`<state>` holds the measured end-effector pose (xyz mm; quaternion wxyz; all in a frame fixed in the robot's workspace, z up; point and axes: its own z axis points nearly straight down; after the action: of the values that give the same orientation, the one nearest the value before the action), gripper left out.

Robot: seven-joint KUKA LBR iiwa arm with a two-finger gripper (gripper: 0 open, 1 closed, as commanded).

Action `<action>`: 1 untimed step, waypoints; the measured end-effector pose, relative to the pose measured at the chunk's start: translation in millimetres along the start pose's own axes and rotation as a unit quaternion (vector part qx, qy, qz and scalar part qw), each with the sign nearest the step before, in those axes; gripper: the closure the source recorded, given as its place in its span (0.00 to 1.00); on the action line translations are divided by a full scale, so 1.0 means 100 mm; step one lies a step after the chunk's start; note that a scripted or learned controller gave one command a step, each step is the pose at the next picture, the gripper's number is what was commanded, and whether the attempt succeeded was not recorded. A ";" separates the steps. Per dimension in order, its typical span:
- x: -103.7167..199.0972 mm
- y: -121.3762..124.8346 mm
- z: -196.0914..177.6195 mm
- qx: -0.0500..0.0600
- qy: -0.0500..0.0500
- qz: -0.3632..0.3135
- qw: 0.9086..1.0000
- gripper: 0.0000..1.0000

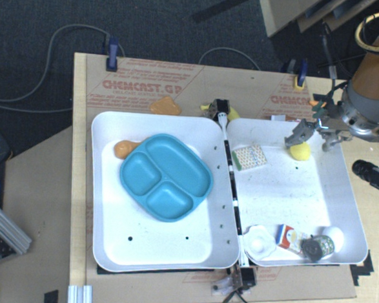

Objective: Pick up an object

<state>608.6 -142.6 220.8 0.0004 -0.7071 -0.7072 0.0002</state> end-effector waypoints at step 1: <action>0.00 0.01 -0.11 -0.002 0.000 0.000 1.000 1.00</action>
<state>609.4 -142.5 231.6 -0.0011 -0.7068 -0.7074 -0.0007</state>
